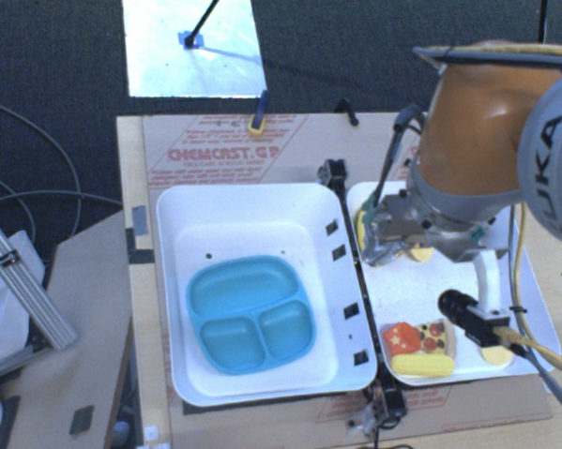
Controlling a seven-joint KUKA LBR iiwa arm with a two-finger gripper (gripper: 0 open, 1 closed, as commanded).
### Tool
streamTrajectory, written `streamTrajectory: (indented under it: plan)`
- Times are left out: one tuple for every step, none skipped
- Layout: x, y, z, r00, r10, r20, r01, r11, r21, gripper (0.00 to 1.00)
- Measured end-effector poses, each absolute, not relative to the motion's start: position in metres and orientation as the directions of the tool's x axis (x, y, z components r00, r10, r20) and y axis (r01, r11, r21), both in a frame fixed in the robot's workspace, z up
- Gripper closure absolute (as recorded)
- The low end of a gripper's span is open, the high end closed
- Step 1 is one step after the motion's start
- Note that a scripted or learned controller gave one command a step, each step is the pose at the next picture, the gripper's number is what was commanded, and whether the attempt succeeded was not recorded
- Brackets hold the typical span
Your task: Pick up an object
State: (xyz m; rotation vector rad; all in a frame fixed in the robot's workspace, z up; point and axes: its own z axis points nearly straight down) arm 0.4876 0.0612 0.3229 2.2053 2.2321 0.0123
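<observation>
Hand low in the right-hand white plastic bin (540, 327), near its far-left corner

I cannot tell the state of the hand (387, 246); a yellow toy piece (420, 254) lies just beside it, and I fear the nearby divider wall could block or deflect a grab, though open floor lies nearer me.

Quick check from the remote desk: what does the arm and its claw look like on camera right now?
The arm is a bulky rounded body, grey with a wide orange band and dark KUKA lettering on the grey shell. Below it sits a grey metal wrist block. The claw is bare metal. A thin dark cable runs up beside it, a yellow cable hangs down the right, and a black cylinder juts out lower down.
</observation>
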Motion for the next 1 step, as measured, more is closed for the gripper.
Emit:
streamTrajectory:
  plan:
    - [0.4882,0.057,0.3307,-0.011,1.0,0.001,1.0,0.011,0.006,1.0]
